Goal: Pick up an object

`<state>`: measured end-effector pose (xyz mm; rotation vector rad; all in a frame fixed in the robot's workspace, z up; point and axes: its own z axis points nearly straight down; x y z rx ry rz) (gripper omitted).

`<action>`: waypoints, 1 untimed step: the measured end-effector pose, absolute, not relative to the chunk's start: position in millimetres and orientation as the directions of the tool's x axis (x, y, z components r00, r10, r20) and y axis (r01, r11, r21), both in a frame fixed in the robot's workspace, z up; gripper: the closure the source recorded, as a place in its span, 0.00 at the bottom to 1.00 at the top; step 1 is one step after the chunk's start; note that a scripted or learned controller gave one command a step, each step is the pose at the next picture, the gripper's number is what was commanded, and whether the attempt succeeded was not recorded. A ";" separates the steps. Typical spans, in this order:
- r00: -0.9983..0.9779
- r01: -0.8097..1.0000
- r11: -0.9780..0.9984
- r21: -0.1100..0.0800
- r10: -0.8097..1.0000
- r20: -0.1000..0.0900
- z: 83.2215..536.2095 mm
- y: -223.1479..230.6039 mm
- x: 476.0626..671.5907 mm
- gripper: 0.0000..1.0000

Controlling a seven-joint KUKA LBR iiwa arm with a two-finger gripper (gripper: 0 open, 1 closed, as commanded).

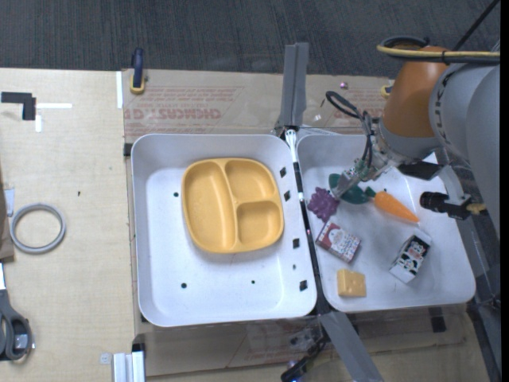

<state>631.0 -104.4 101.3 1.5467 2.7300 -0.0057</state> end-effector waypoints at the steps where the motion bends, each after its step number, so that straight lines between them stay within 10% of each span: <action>1: -0.276 0.961 0.276 0.000 0.961 -0.003 192.2 -50.9 659.3 1.00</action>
